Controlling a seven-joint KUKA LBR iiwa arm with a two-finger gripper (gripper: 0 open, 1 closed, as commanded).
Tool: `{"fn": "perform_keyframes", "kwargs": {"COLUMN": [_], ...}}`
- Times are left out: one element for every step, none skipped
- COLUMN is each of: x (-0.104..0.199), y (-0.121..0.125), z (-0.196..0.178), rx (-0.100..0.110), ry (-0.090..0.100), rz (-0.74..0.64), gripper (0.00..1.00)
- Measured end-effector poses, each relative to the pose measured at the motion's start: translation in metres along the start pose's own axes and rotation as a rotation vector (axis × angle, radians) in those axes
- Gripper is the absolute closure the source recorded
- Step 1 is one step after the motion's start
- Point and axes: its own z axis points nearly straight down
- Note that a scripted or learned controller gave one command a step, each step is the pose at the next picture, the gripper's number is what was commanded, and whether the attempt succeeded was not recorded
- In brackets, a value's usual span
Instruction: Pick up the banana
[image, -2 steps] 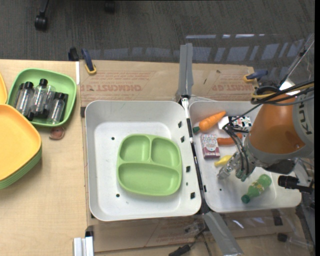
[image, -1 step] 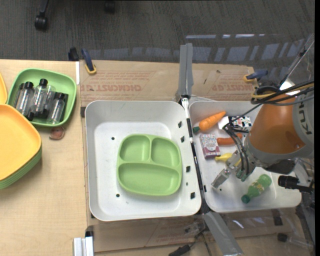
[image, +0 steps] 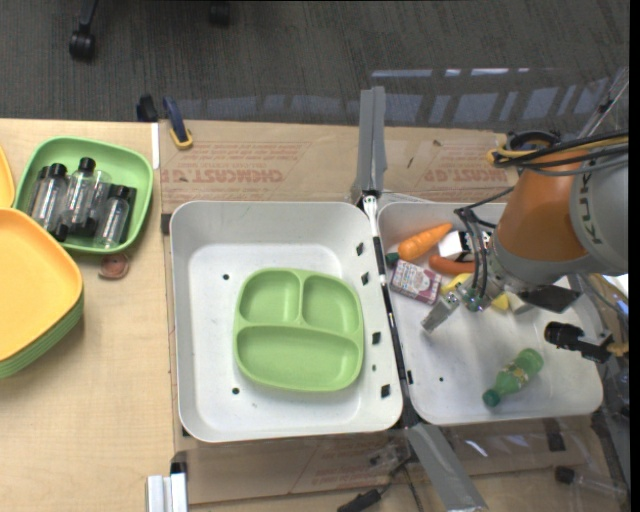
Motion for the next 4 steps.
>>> {"fn": "perform_keyframes", "kwargs": {"x": [0.088, 0.07, 0.072, 0.052], "y": [0.034, 0.049, 0.074, 0.042], "z": [-0.1, -0.1, -0.1, -0.099], "rx": [0.0, 0.0, 0.001, 0.004], "ry": [0.0, -0.001, -0.001, 0.0], "rz": [-0.135, -0.017, 0.123, 0.478], "gripper": [0.0, 0.0, 0.0, 0.0]}}
